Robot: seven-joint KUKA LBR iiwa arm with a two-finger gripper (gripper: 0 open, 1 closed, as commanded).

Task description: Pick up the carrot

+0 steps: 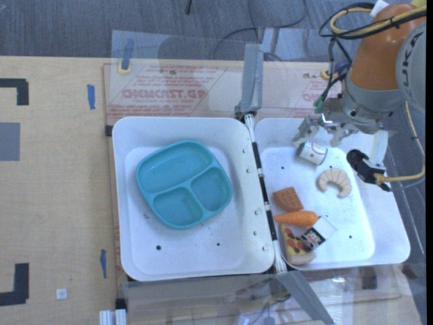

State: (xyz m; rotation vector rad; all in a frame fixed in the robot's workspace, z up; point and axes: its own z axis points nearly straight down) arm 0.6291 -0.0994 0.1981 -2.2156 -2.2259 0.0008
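My claw [313,143] hangs over the right bin's [385,239] far left corner; I cannot tell how wide it gapes. The carrot [296,217] lies near the bin's left edge, between a cracker [287,199] and a packet [302,242], apparently touching neither.

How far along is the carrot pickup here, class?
Done: nothing visible yet; the carrot lies flat in the right bin, beside the cracker. In hand: the gripper sits over the bin's far end, near the croissant, with no carrot between its fingers. Left: move over the carrot, grasp it and lift.
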